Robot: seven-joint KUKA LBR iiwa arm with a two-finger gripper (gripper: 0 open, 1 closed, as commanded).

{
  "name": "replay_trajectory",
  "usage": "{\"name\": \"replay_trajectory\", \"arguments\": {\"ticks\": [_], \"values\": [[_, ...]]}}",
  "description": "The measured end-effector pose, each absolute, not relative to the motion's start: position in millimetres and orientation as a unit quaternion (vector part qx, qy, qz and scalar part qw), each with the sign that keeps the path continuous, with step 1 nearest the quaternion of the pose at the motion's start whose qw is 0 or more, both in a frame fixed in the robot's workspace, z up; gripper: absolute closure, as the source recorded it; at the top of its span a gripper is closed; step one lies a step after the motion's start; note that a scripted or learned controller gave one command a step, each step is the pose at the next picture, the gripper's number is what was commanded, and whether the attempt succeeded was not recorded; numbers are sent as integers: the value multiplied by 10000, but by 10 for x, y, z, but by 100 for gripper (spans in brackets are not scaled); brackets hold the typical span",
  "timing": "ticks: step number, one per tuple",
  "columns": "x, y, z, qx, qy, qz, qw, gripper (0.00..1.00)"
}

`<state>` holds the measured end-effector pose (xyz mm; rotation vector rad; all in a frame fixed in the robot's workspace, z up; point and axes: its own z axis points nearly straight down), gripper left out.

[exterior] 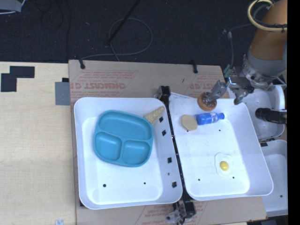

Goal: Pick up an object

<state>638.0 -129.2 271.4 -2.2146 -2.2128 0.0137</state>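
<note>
My gripper (pixel 228 93) hangs over the far edge of the right bin (pixel 259 158), open, with nothing between its fingers. The left finger (pixel 216 92) sits just above and right of a small brown round piece (pixel 206 101) at the bin's far rim. A blue bottle (pixel 209 118) lies on its side below that, next to a tan cookie-like disc (pixel 189 122). A fried egg (pixel 224 165) lies in the near right part of the same bin.
The left bin (pixel 84 172) holds a blue divided plate (pixel 123 138) and a tan waffle cone (pixel 153 114) against its right wall. A black divider (pixel 171 144) runs between the bins. Cardboard (pixel 122 81) lies under both.
</note>
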Motion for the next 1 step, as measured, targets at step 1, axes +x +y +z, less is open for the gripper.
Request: {"name": "replay_trajectory", "arguments": {"ticks": [1], "values": [[6399,-1293,2789,-7069,-7073,5,2,0]]}}
